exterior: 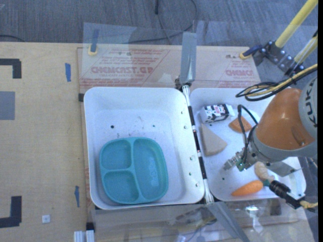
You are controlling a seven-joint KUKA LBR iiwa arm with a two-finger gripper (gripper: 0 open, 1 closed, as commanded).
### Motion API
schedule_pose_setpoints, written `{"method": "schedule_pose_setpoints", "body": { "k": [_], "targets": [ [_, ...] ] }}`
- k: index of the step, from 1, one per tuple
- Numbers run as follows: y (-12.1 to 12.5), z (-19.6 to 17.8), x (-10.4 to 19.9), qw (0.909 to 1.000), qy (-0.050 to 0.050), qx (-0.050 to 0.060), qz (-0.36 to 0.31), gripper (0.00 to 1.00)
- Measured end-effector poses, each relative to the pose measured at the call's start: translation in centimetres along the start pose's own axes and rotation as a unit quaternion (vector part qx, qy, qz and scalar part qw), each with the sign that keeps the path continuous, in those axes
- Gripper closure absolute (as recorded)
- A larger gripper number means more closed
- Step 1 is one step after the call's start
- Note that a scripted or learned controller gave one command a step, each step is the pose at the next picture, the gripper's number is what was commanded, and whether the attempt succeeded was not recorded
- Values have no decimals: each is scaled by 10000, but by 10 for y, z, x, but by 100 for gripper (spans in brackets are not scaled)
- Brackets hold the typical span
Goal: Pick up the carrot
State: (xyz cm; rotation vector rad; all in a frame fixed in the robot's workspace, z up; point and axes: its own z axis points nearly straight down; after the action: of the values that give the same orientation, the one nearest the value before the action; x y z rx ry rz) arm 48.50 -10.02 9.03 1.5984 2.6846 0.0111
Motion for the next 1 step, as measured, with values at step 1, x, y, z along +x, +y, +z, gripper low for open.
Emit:
{"method": "schedule_pose_setpoints", "body": {
  "k": [1],
  "targets": [
    [-7,1,-10,9926,25,14,1218,100]
  ]
}}
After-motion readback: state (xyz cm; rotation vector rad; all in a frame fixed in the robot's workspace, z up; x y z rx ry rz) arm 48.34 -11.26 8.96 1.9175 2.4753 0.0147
